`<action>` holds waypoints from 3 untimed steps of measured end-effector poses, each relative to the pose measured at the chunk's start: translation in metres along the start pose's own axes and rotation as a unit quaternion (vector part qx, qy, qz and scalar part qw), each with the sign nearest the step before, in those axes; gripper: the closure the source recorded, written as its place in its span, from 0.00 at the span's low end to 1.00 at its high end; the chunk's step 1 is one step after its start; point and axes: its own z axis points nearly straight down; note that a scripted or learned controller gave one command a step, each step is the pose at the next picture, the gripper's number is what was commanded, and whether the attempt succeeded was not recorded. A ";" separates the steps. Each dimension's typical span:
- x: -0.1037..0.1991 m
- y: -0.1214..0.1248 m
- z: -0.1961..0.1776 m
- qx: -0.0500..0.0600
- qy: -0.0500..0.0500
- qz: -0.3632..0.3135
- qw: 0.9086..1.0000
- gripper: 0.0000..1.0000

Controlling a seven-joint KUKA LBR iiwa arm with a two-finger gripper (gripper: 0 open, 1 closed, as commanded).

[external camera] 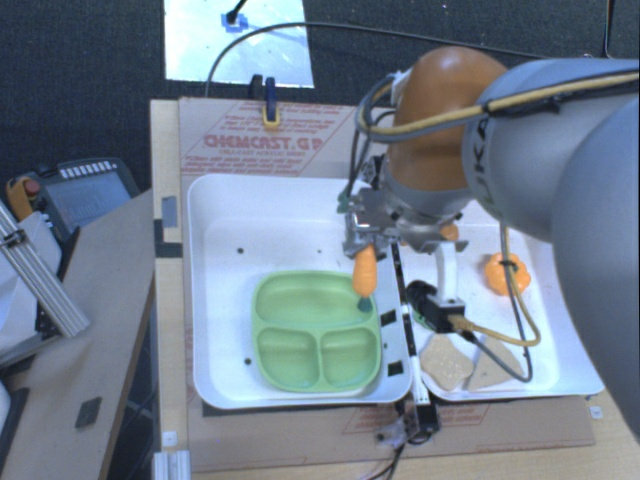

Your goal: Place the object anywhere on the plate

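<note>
Right now the gripper (364, 258) hangs over the left bin (215, 268) and pinches a small orange carrot (365, 270), which points down at the right edge of the green plate (315, 330). Red letters on the cardboard sheet (262, 140) behind the bin spell "CHEMCAST", with smaller words too blurry to read. Over in the right bin (560, 353) sit an orange toy (506, 273) and tan bread slices (465, 368).
</note>
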 end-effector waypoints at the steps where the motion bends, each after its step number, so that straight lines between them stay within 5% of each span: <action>1: 0.046 -0.019 0.012 0.000 0.000 0.000 1.000 1.00; 2: 0.094 -0.042 0.017 0.000 0.000 0.000 1.000 1.00; 3: 0.091 -0.041 0.017 0.000 -0.001 0.003 1.000 0.00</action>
